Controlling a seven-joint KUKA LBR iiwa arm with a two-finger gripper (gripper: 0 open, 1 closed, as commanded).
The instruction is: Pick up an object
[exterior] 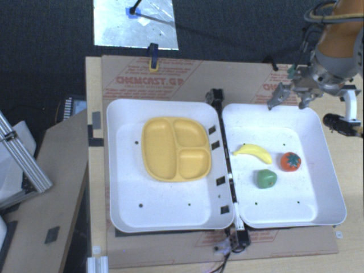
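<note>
Hand above the far edge of the right bin, nothing gripped

The hand (pixel 290 98) hangs with its fingers apart over the right bin's (pixel 327 152) far rim; a banana (pixel 253 152), a tomato (pixel 290 161) and a green pepper (pixel 265 178) lie near the bin's middle, apart from one another; best, I judge, to centre over the tomato, the nearest piece; descend straight; close only once the fingers straddle it.

Fixed above the bench, looking down at a slant from the near side; takes in both bins (pixel 170 220) whole, with the arm (pixel 341 33) entering at far right.
</note>
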